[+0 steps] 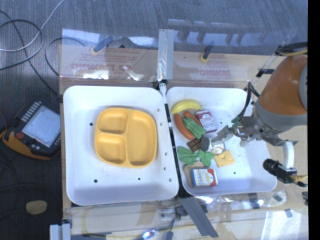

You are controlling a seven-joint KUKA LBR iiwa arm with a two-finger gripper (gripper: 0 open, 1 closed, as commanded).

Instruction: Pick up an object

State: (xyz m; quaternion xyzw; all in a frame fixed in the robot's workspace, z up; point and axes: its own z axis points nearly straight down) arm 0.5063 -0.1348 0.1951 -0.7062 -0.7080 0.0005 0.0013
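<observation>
Arm [282, 91] comes in from the right, grey w/ orange band, leaning over the right bin [250, 179]. Gripper [220, 135] sits low over the middle of that bin, tip just beside the brown piece [196, 144] and near the red carton [205, 120]. Can't tell if the jaws are released or clenched: too small and dark against the clutter. Nothing seen between them.

Right bin contents, all bunched along its left half:
- banana [186, 105] at top, near the bin's upper-left corner
- carrot [183, 126] just below it, slanting down-right, touching the green leaf bit [195, 129]
- red carton right of the carrot, tilted
- brown piece at centre, next to the gripper tip
- green leafy thing [194, 156] below that, spread flat
- cheese wedge [224, 158] to the right of the greens, apart from the rest
- small box [204, 177] w/ blue and orange print, lowest of the lot, near the front wall

Left bin [80, 174] holds a yellow tray [126, 136] w/ three compartments, lying flat about mid-bin.

Bins sit side by side, touching along the middle edge, on a worktop [120, 64] w/ brown cardboard showing behind them. Left of the worktop, on the floor [30, 44], a pendant [35, 129] w/ a screen and orange casing; cables loop across the grey carpet above it.
</observation>
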